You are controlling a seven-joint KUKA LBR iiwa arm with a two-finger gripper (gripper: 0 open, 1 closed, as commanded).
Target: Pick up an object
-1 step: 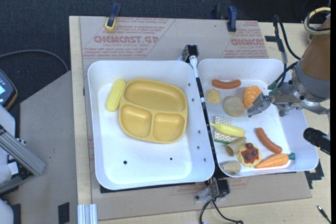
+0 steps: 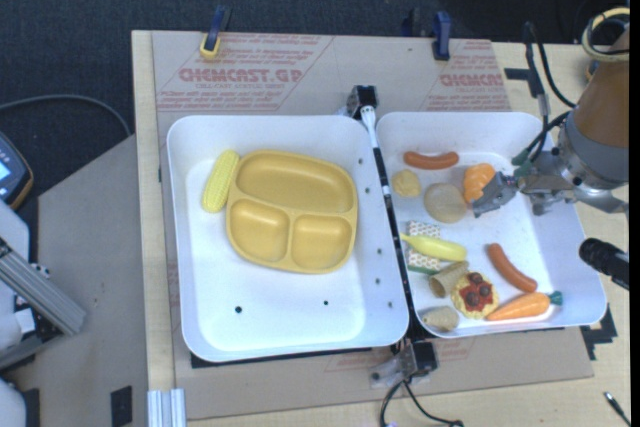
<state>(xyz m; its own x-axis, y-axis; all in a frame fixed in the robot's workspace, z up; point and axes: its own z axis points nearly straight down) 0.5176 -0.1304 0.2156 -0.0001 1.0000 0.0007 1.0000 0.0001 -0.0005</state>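
Your gripper (image 2: 497, 192) hangs over the right bin (image 2: 520, 127), its jaws beside an orange piece (image 2: 478, 180); you cannot tell how far they are parted, and nothing shows between them. In this bin you see two sausages (image 2: 431, 158) (image 2: 510, 267), a carrot (image 2: 520, 306), a banana (image 2: 433, 245) and a pizza slice (image 2: 473, 293). The left bin (image 2: 200, 295) holds a yellow tray (image 2: 292, 211) with a corn cob (image 2: 220, 180) touching its left edge.

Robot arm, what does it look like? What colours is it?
The arm is fat and round, grey with an orange band above the wrist. Its tool is small, dark grey metal. Thin black cables run behind it.
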